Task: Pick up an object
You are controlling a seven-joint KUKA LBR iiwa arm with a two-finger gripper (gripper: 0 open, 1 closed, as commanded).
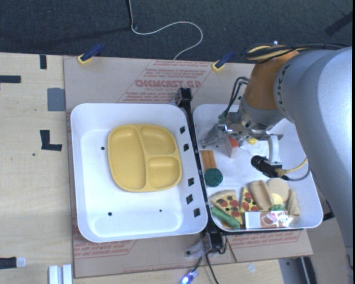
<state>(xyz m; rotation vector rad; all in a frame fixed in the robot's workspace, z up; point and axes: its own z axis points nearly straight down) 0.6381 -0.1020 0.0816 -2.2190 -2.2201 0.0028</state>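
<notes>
The arm (319, 99) is cut off at the right edge; the right bin (310, 185) is partly hidden beneath it.

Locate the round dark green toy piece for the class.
The round dark green toy piece lies in the right white bin, near its left wall, between an orange block and a pizza slice.

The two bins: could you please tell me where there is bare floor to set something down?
Left bin: a bare strip along its near edge and bare margins around the yellow divided plate. Right bin: its near end is crowded with toy food, and the gripper hangs over its far end.
</notes>
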